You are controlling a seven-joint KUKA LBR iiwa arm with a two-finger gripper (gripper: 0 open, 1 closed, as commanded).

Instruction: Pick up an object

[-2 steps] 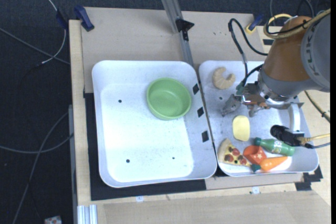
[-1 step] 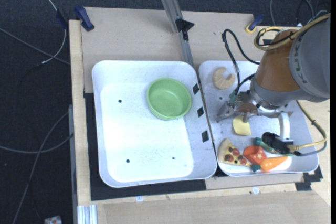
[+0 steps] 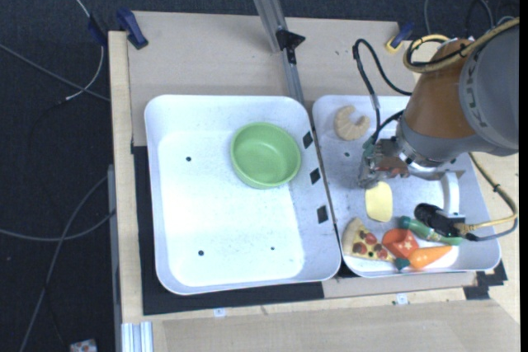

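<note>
Gripper (image 3: 373, 167): low in the right bin (image 3: 340, 151), near the middle of it. Whether it is open or closed, you cannot tell from this slanted top view; the wrist covers it.
Held: nothing you can count as held.
Nearest target: yellow piece (image 3: 379, 203), lying flat just below the gripper in the picture. It looks close but apart, possibly touching at its top edge.
Other candidates: croissant (image 3: 351, 123) near the bin's far end, well clear of the rest. Pizza slice (image 3: 361, 241), tomato (image 3: 399, 242) and carrot (image 3: 431, 256) are packed together at the near edge.
Left bin (image 3: 206, 243): holds the green bowl (image 3: 265, 154), well away from the gripper.
Arm (image 3: 462, 95): comes in from the right and hangs over the right half of the bin.
Risk 1: the gripper sits beside the yellow piece, not over it. If you close here, expect a clip on the edge or an empty grasp.
Risk 2: the piece looks smooth and low. A descent that is off centre would likely push it toward the pizza slice, not trap it.
Risk 3: the near-edge cluster is tight. Go there and you may drag a neighbour along or pinch two things at once.
Risk 4: the bin wall is close to that cluster, so a steep approach could strike the rim.
Advice: recentre over the yellow piece before you close, then confirm on lift.
</note>
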